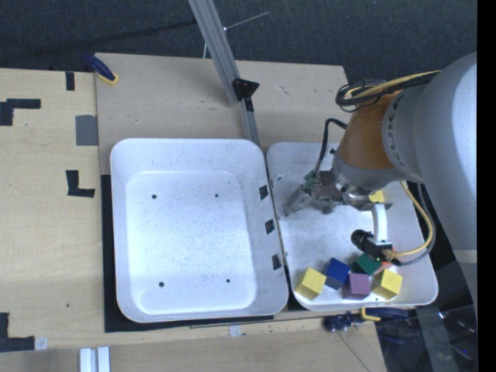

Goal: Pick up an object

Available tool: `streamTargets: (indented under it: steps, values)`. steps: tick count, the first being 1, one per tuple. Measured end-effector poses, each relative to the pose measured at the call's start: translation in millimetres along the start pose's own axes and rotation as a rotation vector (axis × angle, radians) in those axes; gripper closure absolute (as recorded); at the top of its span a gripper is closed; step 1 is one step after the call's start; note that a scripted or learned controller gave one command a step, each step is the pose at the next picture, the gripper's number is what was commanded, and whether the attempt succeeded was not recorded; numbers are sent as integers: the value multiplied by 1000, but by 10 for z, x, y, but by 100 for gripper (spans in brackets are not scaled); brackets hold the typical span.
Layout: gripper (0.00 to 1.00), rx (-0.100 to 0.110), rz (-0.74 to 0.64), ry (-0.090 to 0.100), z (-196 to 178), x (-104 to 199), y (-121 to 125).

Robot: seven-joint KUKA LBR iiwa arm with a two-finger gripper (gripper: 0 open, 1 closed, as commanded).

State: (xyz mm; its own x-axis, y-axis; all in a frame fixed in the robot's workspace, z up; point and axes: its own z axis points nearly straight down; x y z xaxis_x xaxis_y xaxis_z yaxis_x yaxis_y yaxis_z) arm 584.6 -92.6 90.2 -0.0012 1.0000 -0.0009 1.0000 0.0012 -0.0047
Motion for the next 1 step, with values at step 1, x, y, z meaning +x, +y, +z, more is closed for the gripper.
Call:
streamTargets:
  steps: [1]
  values:
    - [100, -1, -1, 2, -108, 11, 2]
